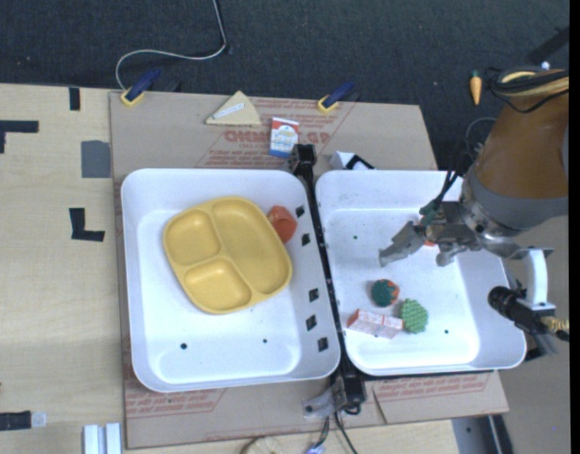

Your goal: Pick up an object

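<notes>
Gripper point(417, 247) over right bin point(460, 353), fingers spread apart, nothing between them. Below it in same bin: small green-and-orange round toy point(384, 291), bumpy green object point(413, 316) just beside it, flat white-and-red packet point(375, 323) touching green object's left side; packet print too small to read. Left bin point(148, 348): yellow three-compartment tray point(227, 253), orange-red object point(283, 222) at its upper right edge, partly hidden. Behind bins, small red-and-white carton point(284, 138), label illegible. Cardboard underlay point(176, 130) has faint red lettering, unreadable.
</notes>
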Controlling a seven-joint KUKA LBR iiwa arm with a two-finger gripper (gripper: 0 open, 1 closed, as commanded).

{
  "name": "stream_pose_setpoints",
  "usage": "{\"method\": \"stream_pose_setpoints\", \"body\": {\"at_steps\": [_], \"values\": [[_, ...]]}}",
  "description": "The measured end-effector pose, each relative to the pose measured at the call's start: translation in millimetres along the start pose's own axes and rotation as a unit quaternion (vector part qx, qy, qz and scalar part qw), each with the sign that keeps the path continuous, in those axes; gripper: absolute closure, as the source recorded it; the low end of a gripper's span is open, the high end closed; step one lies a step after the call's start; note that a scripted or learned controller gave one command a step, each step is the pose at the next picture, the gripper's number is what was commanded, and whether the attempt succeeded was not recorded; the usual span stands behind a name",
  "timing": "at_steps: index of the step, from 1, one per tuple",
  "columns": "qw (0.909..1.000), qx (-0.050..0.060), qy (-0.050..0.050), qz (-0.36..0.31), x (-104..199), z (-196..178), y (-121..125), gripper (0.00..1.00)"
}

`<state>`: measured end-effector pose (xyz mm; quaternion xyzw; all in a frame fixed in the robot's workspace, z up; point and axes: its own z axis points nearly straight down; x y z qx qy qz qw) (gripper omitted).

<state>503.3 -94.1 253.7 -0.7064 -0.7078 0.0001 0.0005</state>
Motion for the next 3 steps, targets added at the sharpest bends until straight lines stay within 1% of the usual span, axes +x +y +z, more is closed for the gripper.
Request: {"method": "stream_pose_setpoints", "body": {"at_steps": [1, 2, 3], "values": [[1.0000, 0.002, 0.000, 0.001, -13.3, 83.4, -2.8, 0.00], [1.0000, -0.002, 0.000, 0.000, -24.5, 167.5, 17.0, 0.00], [1.0000, -0.002, -0.001, 0.001, -25.3, 157.7, 17.3, 1.00]]}}
